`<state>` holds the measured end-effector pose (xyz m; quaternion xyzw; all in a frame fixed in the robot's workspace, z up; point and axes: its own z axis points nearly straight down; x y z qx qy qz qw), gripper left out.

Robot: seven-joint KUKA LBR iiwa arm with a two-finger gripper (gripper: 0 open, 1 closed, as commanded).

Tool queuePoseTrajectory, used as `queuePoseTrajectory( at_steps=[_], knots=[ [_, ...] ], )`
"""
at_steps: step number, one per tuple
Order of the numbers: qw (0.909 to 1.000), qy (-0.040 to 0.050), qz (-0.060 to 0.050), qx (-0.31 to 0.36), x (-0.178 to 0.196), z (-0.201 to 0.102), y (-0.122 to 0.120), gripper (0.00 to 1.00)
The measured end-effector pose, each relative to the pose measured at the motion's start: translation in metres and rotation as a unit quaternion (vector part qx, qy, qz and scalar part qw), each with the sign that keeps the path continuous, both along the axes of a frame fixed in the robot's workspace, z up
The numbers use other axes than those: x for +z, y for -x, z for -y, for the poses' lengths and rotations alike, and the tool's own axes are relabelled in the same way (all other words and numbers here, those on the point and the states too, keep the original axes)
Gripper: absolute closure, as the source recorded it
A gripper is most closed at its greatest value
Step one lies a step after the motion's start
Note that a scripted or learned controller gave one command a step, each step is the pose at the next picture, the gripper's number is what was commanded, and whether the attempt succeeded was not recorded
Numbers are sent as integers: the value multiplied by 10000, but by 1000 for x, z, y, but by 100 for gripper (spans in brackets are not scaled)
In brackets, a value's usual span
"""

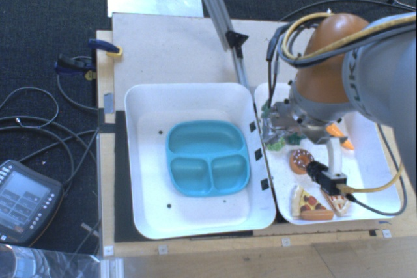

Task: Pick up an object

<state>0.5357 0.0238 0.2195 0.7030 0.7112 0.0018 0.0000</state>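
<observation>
The gripper (279,133) hangs low over the right bin's (384,202) left edge, above something green (276,142); whether its jaws are released or clenched, I cannot tell. A donut (300,161), pizza slice (311,204) and carrot (339,134) lie nearby. A blue divided plate (208,157) sits mid left bin (146,205).

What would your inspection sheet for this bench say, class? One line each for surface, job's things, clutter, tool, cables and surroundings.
Surface: pale bench board bearing two white bins; left bin, right bin.
Job's things: blue divided plate lies in the left bin; toy donut, pizza slice, an orange piece and something green lie in the right bin.
Clutter: blue clamp at the board's left edge.
Tool: over the right bin's upper left, hidden under the wrist; state cannot be told.
Cables: yellow and black cables loop on the arm; loose black cables lie on the floor.
Surroundings: dark carpet; handheld control pendant at the left.
</observation>
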Motion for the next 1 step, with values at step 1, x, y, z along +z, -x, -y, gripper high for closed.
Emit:
queuePoseTrajectory(
  at_steps=[1],
  knots=[
    [10000,-1,1,0,3,-51,-14,100]
  ],
)
